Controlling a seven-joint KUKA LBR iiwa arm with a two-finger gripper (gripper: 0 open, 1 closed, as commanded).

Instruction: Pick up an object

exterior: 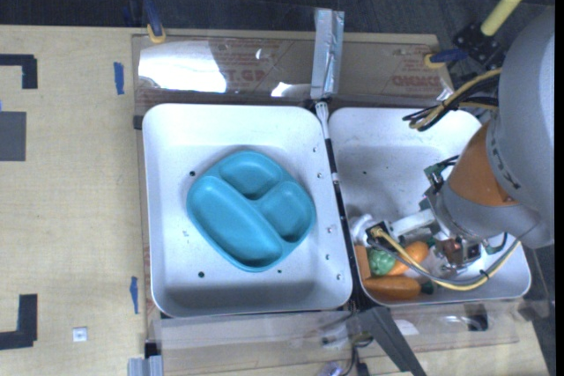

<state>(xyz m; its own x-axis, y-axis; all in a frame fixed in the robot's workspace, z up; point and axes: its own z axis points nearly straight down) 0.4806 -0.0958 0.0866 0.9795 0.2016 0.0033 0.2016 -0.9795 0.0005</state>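
Here, two white bins sit side by side on the bench; the left bin (167,189) holds a blue divided plate (251,209), three compartments, lying flat near the bin's centre, turned diagonal; the right bin (370,154) holds a small heap of objs in its near-left corner: an orange carrot-like piece (392,285) along the near wall, a green item (382,261) just above it, an orange round bit (414,254) to the right of the green one, touching or nearly so; the arm (520,145) comes in from the right, grey w/ orange band (476,176), low over the right bin's near half; the gripper (445,249) sits just right of the heap, wrapped in yellow and black cables; jaw opening can't be told from this angle, and no obj is seen between them; far side of right bin is bare white.
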